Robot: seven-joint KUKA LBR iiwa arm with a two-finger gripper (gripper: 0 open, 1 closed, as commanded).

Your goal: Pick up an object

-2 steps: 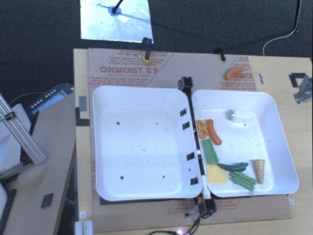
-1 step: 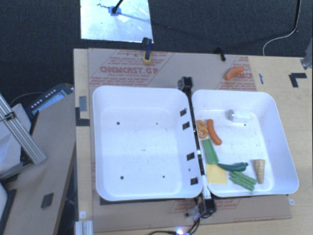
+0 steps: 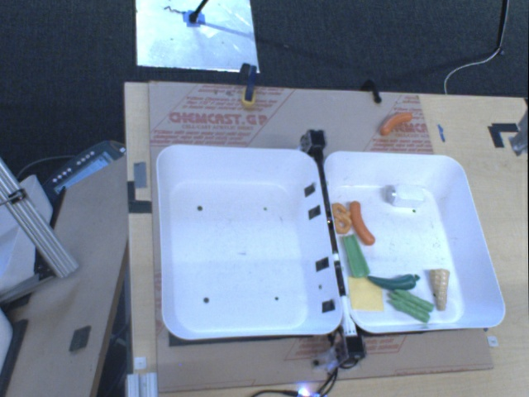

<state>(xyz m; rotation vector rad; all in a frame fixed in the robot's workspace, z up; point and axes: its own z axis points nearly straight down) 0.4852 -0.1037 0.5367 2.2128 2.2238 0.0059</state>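
1. One grey sliver of the arm (image 3: 520,132) is poking in at the right edge, well to the right of the black seam (image 3: 331,238) joining the two bins and level with its far end; how the hand is set, or whether it is gripping anything, I cannot tell.
2. Nothing is hanging over the right bin (image 3: 478,222), which is lying against the seam's right side and carrying every loose piece inside it.
3. An orange ring (image 3: 341,217) is sitting just right of the seam, with an orange sausage (image 3: 362,223) lying beside it, further from the seam.
4. A pale green stick (image 3: 355,256) is lying near the seam below those two, and a yellow square (image 3: 367,294) is resting below that.
5. A dark green pepper (image 3: 395,281) and a bunch of green pods (image 3: 411,304) are lying right of the yellow square, further from the seam.
6. A cone (image 3: 439,288) is lying furthest from the seam, point toward the camera.
7. A whitish lump (image 3: 402,194) is sitting toward the bin's far wall.
8. A second orange sausage (image 3: 397,123) is lying on the surface (image 3: 479,110) beyond the right bin.
9. The left bin (image 3: 240,238) is lying against the seam's other side.
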